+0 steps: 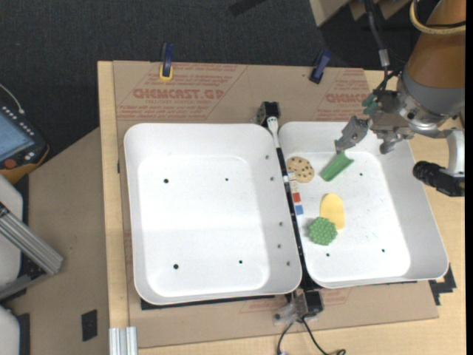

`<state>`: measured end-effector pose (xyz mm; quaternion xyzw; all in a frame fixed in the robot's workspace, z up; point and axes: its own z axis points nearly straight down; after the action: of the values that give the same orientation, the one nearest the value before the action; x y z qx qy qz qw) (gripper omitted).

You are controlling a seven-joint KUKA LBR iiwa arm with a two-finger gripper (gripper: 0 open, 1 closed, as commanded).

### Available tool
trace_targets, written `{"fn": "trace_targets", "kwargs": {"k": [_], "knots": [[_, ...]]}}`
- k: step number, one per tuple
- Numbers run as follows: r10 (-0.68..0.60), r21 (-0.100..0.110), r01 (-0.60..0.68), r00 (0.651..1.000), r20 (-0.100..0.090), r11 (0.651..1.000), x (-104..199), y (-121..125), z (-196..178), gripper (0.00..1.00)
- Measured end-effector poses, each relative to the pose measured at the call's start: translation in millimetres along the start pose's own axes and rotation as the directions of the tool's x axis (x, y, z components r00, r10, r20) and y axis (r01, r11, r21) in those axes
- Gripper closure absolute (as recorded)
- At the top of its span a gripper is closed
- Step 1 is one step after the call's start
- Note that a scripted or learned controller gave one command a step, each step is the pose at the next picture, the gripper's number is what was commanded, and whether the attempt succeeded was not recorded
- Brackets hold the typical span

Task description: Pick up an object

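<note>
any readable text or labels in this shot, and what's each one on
"CHEMCAST G.P": red print on the cardboard sheet behind the left bin.
The same red print recurs on the cardboard behind the right bin, partly blocked by the gripper: not readable in full.
The smaller red lines beneath: too blurred to read.

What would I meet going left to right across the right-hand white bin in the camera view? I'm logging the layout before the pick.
Round tan cookie with dark chips → green bumpy ball → green flat block, which sits by the grey pincer reaching in from the right.
</note>
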<state>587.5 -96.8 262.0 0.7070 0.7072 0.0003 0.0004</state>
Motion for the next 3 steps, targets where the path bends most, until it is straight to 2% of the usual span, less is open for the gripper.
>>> {"fn": "trace_targets", "kwargs": {"k": [1,2,3], "knots": [[-0.001,-0.003,0.001,1.0,0.001,1.0,0.1,0.6,-10.9,1.0],[0.003,0.013,-0.003,1.0,-0.003,1.0,11.3,-104.5,31.1,1.0],[-0.004,-0.005,0.004,1.0,0.0,1.0,51.8,-107.6,-38.8,1.0]]}}
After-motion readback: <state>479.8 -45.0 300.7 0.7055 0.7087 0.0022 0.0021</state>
